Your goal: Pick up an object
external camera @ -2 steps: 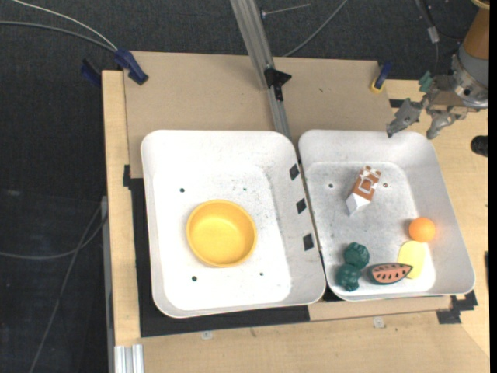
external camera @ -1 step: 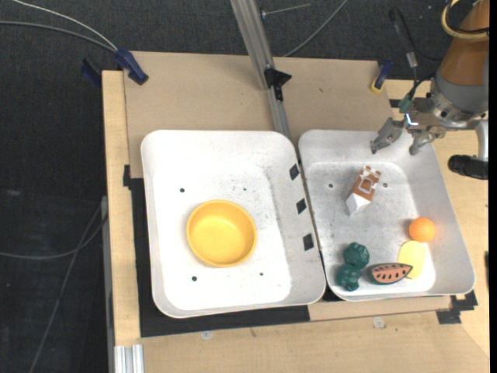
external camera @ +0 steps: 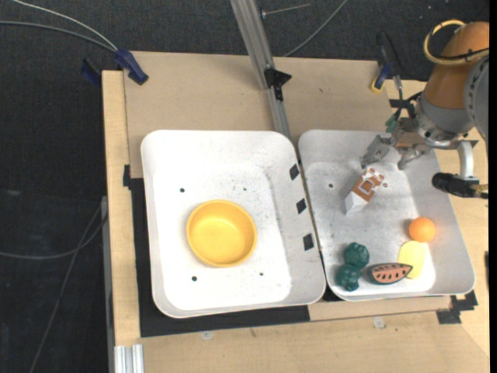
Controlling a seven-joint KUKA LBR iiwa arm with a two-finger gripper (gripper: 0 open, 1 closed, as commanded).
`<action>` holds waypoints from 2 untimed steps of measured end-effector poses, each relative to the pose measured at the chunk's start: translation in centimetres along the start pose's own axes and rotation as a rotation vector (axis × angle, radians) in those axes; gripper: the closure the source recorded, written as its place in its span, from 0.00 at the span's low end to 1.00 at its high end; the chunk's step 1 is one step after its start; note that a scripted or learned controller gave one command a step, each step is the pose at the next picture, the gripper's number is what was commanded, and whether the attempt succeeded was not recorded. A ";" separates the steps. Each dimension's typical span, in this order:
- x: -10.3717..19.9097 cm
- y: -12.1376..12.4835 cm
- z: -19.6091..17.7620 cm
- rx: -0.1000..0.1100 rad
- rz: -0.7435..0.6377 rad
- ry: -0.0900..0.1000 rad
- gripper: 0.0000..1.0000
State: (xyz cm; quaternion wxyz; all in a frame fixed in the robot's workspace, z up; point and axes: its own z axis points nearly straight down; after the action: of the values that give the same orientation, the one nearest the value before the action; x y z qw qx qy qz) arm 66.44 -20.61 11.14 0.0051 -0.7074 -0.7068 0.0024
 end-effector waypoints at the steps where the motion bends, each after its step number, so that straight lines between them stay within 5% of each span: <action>1: 0.0 0.2 -1.9 -0.010 -0.001 -0.003 1.00; 2: -0.1 0.2 -6.5 -0.021 0.000 -0.006 1.00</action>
State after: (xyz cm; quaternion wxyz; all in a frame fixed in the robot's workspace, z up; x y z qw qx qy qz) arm 66.74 -20.75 17.61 -0.0044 -0.7074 -0.7068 -0.0028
